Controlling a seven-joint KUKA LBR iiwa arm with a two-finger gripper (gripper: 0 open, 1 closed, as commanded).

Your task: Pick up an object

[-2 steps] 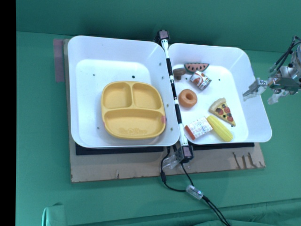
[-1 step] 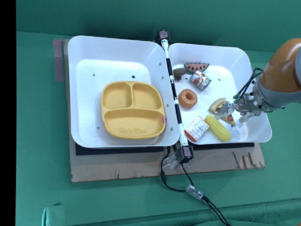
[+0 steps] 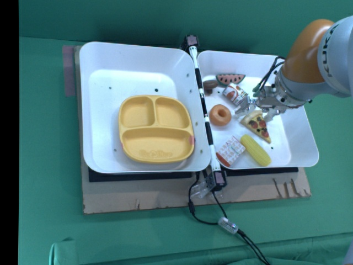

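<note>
In the right bin (image 3: 300,142), near the middle of its far half, the gripper (image 3: 258,106) hangs low over a cluster of toy food, the grey arm (image 3: 325,48) with its orange band reaching in from the right edge. Whether the jaws are apart or closed cannot be told from here, and nothing can be made out between them.

Just below the gripper lies the pizza slice (image 3: 257,125), a flat wedge whose long axis runs on a slant, with its point toward the bin's near right corner and its wide crust end toward the gripper. Beside the gripper on the left sits a small can (image 3: 237,96), lying tilted. A watermelon slice (image 3: 230,79) rests near the far edge, with a small brown piece (image 3: 210,84) just left of it, close to the divider between the bins. The doughnut (image 3: 220,115) lies near the left edge, at mid-depth. Toward the near edge, a corn cob (image 3: 256,150) lies slantwise, its long axis roughly parallel to the pizza slice, and a red-and-white packet (image 3: 230,150) sits just beside it on the left.

The left bin (image 3: 99,70) holds a yellow divided plate (image 3: 156,128) with three compartments, set toward the near right corner.
</note>
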